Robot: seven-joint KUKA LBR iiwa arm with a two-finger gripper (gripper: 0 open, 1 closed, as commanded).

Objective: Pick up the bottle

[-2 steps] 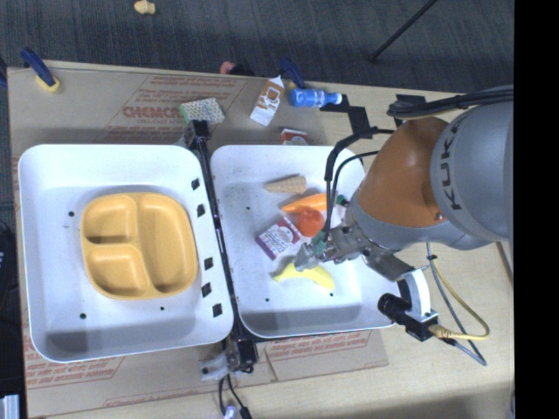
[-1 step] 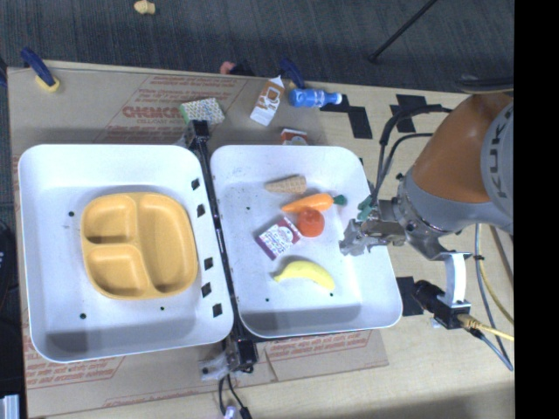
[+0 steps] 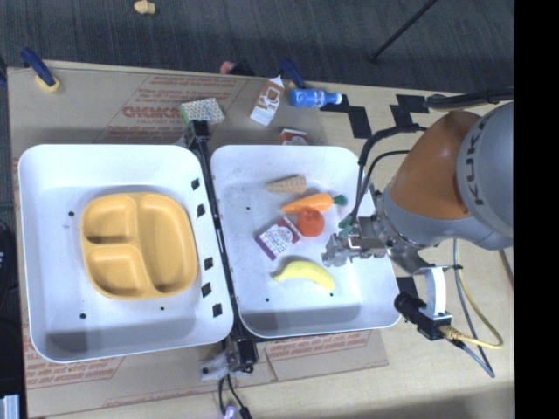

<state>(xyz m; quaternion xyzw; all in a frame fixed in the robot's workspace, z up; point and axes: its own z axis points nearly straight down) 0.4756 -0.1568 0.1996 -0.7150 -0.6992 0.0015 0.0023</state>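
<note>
The bottle [image 3: 311, 99] is small and blue with a pale cap end. It lies on its side on the cardboard behind the right bin [image 3: 349, 308], outside both bins. My gripper [image 3: 339, 250] hangs low over the right side of the right bin, just right of a banana [image 3: 304, 273] and below a small orange-red ball [image 3: 311, 223]. It is far from the bottle, with nothing visibly in it. The grey and orange arm [image 3: 441, 186] covers the bin's right rim.
The right bin also holds a carrot [image 3: 307, 203], a tan cone-like piece [image 3: 286, 184] and a purple packet [image 3: 278, 238]. A yellow divided plate [image 3: 140, 243] sits in the left bin. A small carton [image 3: 268, 100], a green block [image 3: 203, 109] and a red box [image 3: 294, 135] lie near the bottle.
</note>
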